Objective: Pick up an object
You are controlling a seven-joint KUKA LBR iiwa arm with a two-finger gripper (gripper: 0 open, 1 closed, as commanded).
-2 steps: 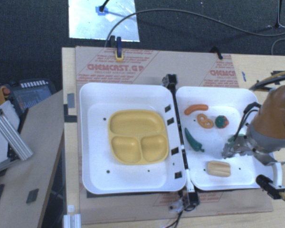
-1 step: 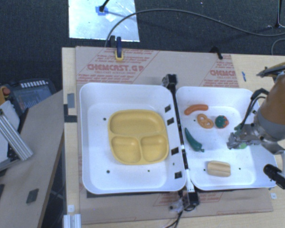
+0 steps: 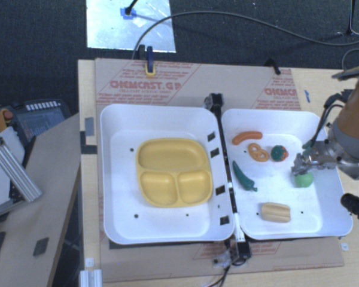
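Two shallow white bins are seen side by side on the table (image 3: 185, 76). The left bin (image 3: 116, 220) carries a yellow three-compartment plastic tray (image 3: 172, 171). The right bin (image 3: 332, 217) carries the loose items: an orange sausage-shaped toy (image 3: 247, 137) at the far side, an orange pretzel-shaped piece (image 3: 258, 153) just nearer than it, a small teal-and-red round toy (image 3: 279, 153) to the right of the pretzel, a dark green pepper-shaped toy (image 3: 244, 177) near the divider, a tan bread-roll toy (image 3: 275, 212) at the near side, and a small light-green round toy (image 3: 303, 179) towards the right wall.

The end effector (image 3: 304, 166) is lowered into the right bin from the right, directly over the light-green round toy and apparently touching its top. Whether the fingers are apart or together cannot be told; the toy is not seen between them, so no hold is claimed.

The light-green toy is judged the likely target. It lies immediately below and slightly nearer than the end effector, with no clear long axis, so approach angle should matter little. The teal-and-red toy lies just to the far left and could be nudged.
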